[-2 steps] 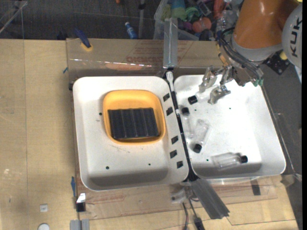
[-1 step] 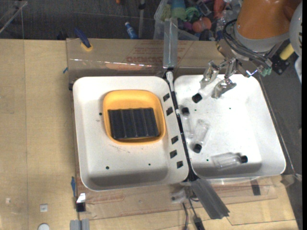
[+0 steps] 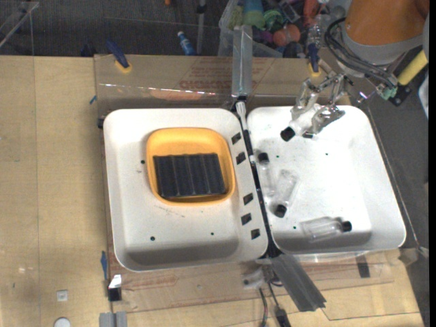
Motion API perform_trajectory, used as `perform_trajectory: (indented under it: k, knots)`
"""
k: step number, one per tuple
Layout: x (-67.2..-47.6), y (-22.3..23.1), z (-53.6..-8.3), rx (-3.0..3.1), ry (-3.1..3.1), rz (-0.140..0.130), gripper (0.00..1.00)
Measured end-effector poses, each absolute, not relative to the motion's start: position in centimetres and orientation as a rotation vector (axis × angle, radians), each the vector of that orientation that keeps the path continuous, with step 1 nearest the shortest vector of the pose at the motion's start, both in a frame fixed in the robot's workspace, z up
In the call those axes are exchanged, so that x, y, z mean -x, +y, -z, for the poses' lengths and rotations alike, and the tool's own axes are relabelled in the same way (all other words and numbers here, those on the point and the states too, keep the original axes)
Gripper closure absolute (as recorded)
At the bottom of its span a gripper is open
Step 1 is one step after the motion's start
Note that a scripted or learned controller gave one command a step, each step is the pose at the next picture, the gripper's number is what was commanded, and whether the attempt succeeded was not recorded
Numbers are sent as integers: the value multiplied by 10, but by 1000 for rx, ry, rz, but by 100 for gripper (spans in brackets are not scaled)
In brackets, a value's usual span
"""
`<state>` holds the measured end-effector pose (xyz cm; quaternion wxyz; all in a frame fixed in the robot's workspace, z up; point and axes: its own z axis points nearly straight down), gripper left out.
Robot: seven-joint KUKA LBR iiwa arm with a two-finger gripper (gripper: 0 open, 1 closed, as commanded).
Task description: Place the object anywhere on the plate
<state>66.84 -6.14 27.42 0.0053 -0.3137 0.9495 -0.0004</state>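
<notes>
Arm: enters from upper right, orange band at the frame's top edge. Gripper: hangs over the rear part of R bin, nearer the divider than the outer wall, close to the bin's back rim. Grip state: cannot tell, as the tips are lost against the white floor and metal linkage. Nothing seen clamped.

L bin: holds plate, yellow-orange, rounded-square, set a little toward the back and R of ctr. Slab: black, ribbed, rectangular, lying flat on the plate, filling most of its well. Long sides run approx. parallel to the bin's front wall; yellow rim visible on all four sides. Well apart from the gripper, w/ the divider between.

R bin contents:
- Vial A: clear, black cap at its lower end, lying tilted near the divider, mid-depth.
- Vial B: clear, black cap at its R end, lying near the front wall, roughly parallel to it.
- Small black item: just beside the divider, behind vial A; type cannot be told.

Divider: row of black tabs along the L bin's inner wall. Both bins rest side by side on bench, pale wood.
</notes>
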Motion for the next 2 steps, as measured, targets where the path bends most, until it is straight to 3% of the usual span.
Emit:
perform_trajectory:
  k: [2]
  knots:
    - [-668, -108, -311, 1078, 2940, 3, 100]
